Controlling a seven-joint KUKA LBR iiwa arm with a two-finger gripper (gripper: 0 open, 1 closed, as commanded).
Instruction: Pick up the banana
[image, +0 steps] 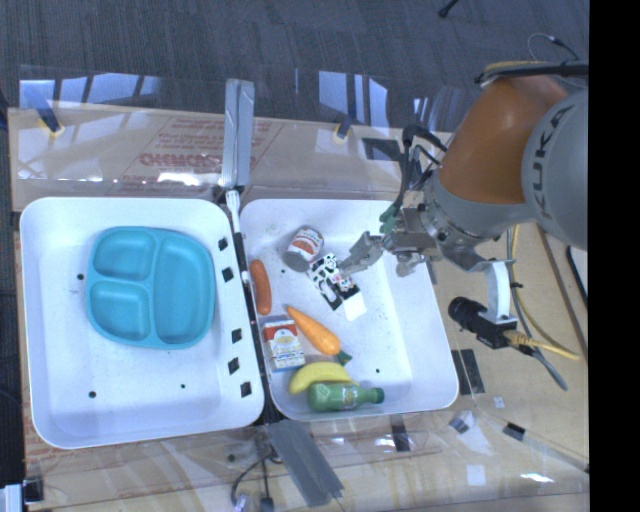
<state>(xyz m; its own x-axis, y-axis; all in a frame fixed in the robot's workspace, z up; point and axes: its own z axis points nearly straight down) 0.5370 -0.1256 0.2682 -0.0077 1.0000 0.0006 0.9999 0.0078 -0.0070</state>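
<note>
The yellow banana (320, 374) lies near the front edge of the right bin (425, 330), curved over a green bottle (342, 397) that touches it from the front. My gripper (352, 262) hangs over the middle of that bin, well behind the banana and apart from it. Its tip is right beside a small black-and-white object (328, 275) with a white tag; whether it grips that object is unclear.
An orange carrot (315, 332) and a small red-and-white box (284, 345) lie just behind the banana. A sausage (261, 286) and a tipped can (304, 245) sit farther back. The left bin (50, 400) holds a blue divided plate (152, 285).
</note>
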